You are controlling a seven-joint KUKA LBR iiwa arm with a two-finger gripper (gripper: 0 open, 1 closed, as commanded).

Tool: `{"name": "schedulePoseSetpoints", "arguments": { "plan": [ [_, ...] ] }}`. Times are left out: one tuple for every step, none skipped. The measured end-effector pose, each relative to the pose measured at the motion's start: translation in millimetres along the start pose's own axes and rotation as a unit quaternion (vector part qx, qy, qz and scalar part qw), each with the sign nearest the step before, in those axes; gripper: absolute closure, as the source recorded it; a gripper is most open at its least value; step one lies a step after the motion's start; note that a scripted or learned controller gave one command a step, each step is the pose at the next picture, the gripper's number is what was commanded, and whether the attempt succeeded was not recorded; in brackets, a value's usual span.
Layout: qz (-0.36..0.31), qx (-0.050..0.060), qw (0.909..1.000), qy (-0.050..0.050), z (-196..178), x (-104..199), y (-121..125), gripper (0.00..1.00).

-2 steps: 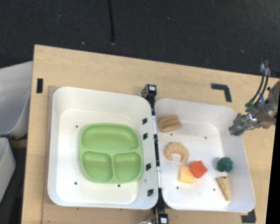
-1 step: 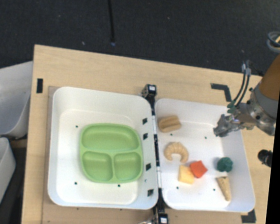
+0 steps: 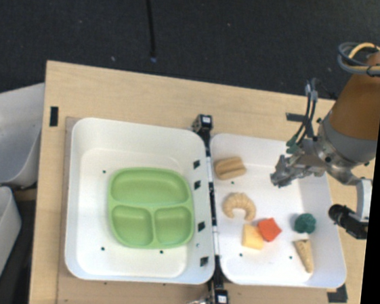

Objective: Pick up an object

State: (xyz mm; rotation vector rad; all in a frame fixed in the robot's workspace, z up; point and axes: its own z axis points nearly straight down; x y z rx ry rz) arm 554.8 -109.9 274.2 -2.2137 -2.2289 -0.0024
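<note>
two shallow white bins sit side by side on the wooden bench (image 3: pixel 135 94). the left bin (image 3: pixel 78 237) holds a green divided tray (image 3: pixel 151 207) with three compartments, lying flat near the bin's middle. the right bin (image 3: pixel 327 266) holds the loose items: a tan bread roll (image 3: pixel 230 167) near its upper left, a croissant (image 3: pixel 240 205) just below that, a yellow block (image 3: pixel 252 238) touching a red block (image 3: pixel 269 228) at its upper right corner, a dark green ball-like piece (image 3: pixel 305 223) further right, and a tan cone (image 3: pixel 304 254) lying just below the green piece.

the arm (image 3: pixel 358 112) comes in from the right (orange band above the wrist), and the gripper (image 3: pixel 284 175) hangs over the upper middle of the right bin, to the right of the bread roll and above the red block, apart from every item. nothing shows between its fingers; whether the jaws stand apart or together cannot be told from this angle.
</note>
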Motion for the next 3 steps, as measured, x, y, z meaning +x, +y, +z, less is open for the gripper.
{"name": "schedulePoseSetpoints", "arguments": {
  "plan": [
    [0.0,0.0,1.0,0.0,17,49,-10,1.0],
    [0.001,0.001,1.0,0.0,31,100,-20,1.0],
    [0.0,0.001,1.0,0.0,37,159,-32,1.0]
  ]
}}
